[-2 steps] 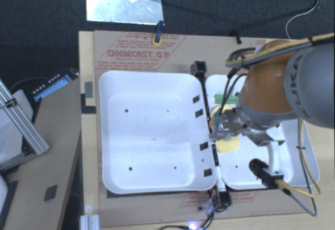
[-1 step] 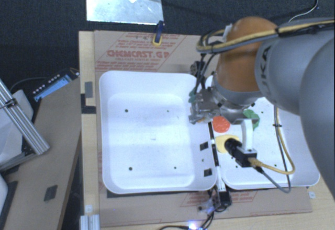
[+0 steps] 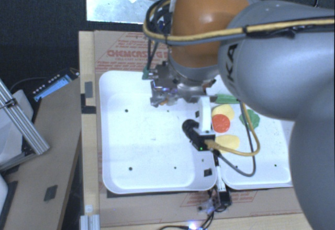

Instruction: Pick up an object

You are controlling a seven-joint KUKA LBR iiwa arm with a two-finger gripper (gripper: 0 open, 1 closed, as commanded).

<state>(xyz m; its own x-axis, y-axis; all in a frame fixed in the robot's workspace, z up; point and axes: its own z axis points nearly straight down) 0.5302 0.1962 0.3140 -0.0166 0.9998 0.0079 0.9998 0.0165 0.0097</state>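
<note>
Low over the far part of the left bin [image 3: 131, 171], the claw [image 3: 166, 94] hangs beneath the arm's orange band [image 3: 207, 9], and the grey arm [image 3: 282, 67] hides so much of it that I cannot tell how it is set or whether anything is in it. That left bin shows bare white floor with a few small dark dots, and nothing can be seen lying in the part left uncovered. Its neighbour, the right bin [image 3: 267, 176], touches the left bin along their shared rim and holds the things to be picked: an orange round piece [image 3: 222, 122] near that shared rim, a yellow piece [image 3: 228, 142] just beside it on the near side, another yellow piece [image 3: 225, 111] touching it on the far side, and a green piece [image 3: 252, 117] beyond it, away from the left bin. All of these lie on the bin floor, apart from the claw. A black and yellow cable [image 3: 230, 158] loops down from the arm across the shared rim and over the yellow piece. Both bins sit on a brown printed cardboard sheet [image 3: 123, 51] on the tabletop [image 3: 47, 171]. Much of the right bin is covered by the arm.
</note>
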